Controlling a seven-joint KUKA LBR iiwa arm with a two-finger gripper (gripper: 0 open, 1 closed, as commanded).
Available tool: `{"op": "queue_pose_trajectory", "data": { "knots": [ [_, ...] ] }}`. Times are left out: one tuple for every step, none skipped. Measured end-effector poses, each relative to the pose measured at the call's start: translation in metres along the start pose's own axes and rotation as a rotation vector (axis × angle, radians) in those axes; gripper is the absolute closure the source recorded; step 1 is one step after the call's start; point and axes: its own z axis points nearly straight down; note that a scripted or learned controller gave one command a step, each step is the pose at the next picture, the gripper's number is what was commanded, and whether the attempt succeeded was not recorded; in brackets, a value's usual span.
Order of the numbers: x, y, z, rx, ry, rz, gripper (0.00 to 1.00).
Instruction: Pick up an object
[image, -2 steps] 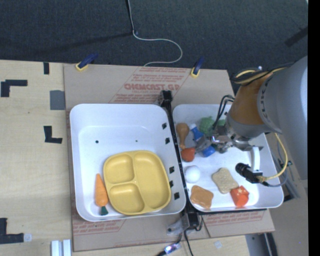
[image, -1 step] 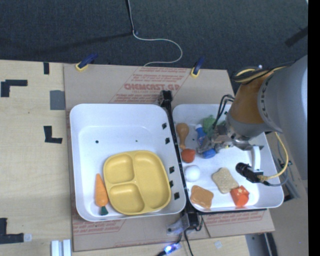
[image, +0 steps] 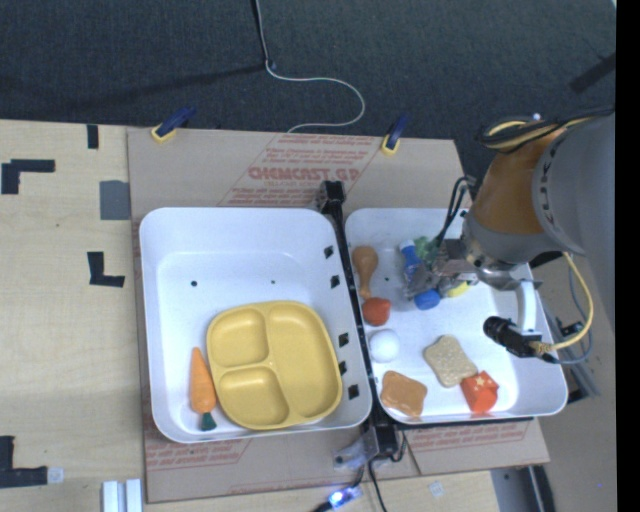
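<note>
The arm (image: 540, 190) was seen reaching in from the right, grey body with the orange band bent over the right bin (image: 520, 400). The gripper (image: 438, 272) was lowered at the bin's upper middle, wrist angled toward the divider between the bins. Whether the jaws were spread or pressed together could not be told; they were lost in clutter and dark hardware.

A blue object (image: 412, 262) was seen just left of the jaws, a blue cap-like piece (image: 428, 298) just below them, and a yellow item (image: 458, 288) just beside them on the right; contact with any could not be judged. A green bit (image: 421, 245) was seen just above-left.

Farther left of the jaws a tan drumstick-shaped toy (image: 365, 262) was laid near the divider. Below-left, a red tomato toy (image: 376, 311) and a white egg (image: 384, 346) were noted. Below the jaws, a bread slice (image: 449, 360), a brown toast-like piece (image: 404, 393) and a red strawberry-like toy (image: 481, 392) were laid well apart from the gripper.

Well left of the jaws, in the left bin (image: 180, 240), a yellow divided plate (image: 272, 362) and an orange carrot toy (image: 201, 385) beside it were recorded.

Red print on the cardboard sheet (image: 290, 170) was read partly as "CHEMCAST"; the rest was too blurred.
</note>
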Motion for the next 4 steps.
{"op": "queue_pose_trajectory", "data": {
  "knots": [
    [0.003, 0.002, -0.038, -0.001, 0.000, -0.001, 1.00],
    [0.004, 0.003, -0.086, -0.003, -0.001, -0.002, 1.00],
    [0.047, -0.023, -0.096, 0.003, 0.001, -0.005, 1.00],
    [0.093, -0.049, -0.102, 0.005, 0.000, -0.006, 1.00]
  ]
}}
